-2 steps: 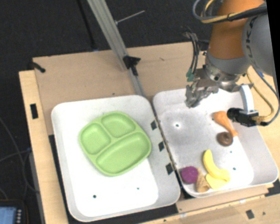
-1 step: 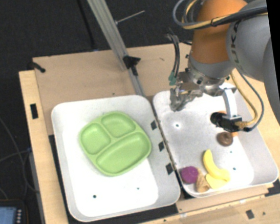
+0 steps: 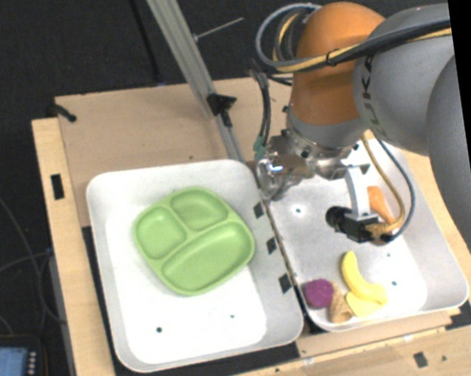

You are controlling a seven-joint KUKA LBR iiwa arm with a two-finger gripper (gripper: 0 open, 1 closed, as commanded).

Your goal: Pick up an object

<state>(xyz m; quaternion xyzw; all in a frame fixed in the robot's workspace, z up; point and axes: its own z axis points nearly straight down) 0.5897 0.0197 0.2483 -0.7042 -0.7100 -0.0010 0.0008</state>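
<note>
The curved yellow plastic banana (image 3: 359, 278) is seen by the near wall of the shallow white bin (image 3: 431, 279), long axis aimed roughly at the metal gripper (image 3: 272, 172) over that bin's far corner, whose opening cannot be told

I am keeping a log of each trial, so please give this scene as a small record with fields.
left bin: holds a green divided plate
right bin: holds a yellow banana, a purple round object, a tan piece
end effector: over the right bin's far left corner, beside the dividing wall
task status: all three small objects lie in the bin
</note>
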